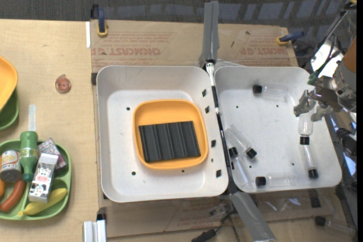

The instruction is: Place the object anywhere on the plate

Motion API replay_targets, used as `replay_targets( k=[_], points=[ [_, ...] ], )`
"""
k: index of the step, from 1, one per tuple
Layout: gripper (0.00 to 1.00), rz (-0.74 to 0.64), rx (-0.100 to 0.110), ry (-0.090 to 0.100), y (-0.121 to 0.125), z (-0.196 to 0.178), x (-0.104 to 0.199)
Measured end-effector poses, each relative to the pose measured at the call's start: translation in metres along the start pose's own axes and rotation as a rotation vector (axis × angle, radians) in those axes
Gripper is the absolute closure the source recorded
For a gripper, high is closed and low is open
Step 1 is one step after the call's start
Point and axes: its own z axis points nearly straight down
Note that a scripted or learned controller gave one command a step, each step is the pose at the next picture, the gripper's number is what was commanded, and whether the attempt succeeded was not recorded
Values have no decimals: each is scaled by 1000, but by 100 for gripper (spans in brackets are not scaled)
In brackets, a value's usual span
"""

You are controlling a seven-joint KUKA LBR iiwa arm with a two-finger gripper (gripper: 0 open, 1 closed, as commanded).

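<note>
- The worktop (45, 54) carries two white bins side by side on brown cardboard.
- The left bin (113, 139) holds the orange plate (170, 113), and a black ribbed block (169, 140) lies flat on the plate's middle.
- The right bin (272, 122) holds several clear tubes with black caps, scattered: one near the far wall (266, 89), two crossing by the left wall (241, 144), one along the near wall (272, 180), one by the right wall (309, 158).
- The arm (349, 59) reaches in from the right, over the right bin's right rim.
- The end effector (309, 107) points down; a clear tube (305, 128) sits at its tips, but whether it is clamped I cannot tell.
- At the far left sits a green tray (57, 201) of toy food.
</note>
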Motion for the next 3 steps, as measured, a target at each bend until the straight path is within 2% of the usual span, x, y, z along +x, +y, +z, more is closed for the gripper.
replay_targets(
  k=[1, 2, 3],
  points=[
    [100, -333, 0, -1, 45, -14, -23],
    [100, -330, 0, -1, 108, -26, -19],
    [100, -619, -4, -3, 139, -56, -10]
  ],
)
